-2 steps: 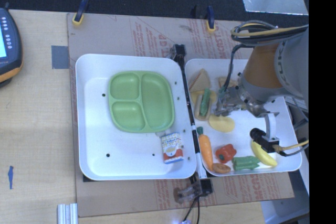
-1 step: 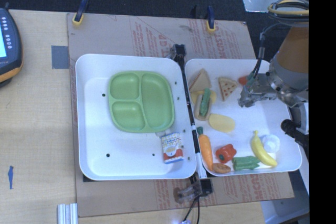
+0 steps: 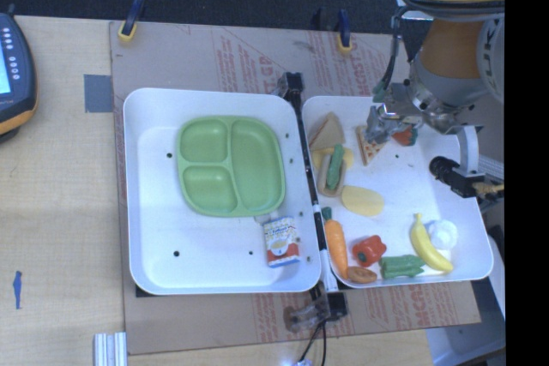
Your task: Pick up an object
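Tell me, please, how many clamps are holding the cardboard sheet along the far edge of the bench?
2. A yellow-tipped clamp sits at the cardboard's far left corner; a blue clamp with a yellow tip sits further right, above the right bin. The arm could hide another.

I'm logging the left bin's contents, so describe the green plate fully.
The plate is pale green, looks like smooth plastic, and has rounded corners and a raised rim. Ridges split it into three compartments: two along the far side and one at the near left. All three hold nothing. It lies flat, turned slightly askew, in the upper middle of the left bin. A small carton sits just off its near right corner.
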Available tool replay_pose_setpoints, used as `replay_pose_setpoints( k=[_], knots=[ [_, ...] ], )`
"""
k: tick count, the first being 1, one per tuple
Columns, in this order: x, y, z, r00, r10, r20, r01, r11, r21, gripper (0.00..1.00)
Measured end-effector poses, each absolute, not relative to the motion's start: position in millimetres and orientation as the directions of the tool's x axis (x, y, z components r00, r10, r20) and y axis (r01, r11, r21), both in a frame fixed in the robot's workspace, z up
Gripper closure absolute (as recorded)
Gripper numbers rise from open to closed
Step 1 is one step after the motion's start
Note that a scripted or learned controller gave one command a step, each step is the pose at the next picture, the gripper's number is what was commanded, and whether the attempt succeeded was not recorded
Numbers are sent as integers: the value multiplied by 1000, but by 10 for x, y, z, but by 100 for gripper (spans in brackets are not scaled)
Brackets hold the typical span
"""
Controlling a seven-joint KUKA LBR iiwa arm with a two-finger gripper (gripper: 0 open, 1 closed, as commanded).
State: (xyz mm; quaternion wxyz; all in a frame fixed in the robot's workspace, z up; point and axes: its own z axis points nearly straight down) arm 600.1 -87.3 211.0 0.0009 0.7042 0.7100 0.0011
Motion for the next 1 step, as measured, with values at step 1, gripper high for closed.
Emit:
replay_pose_setpoints(
  k=[1],
  knots=[
    [5649,-1320,1002,0,1000,0,1000,0,-16,100]
  ],
)
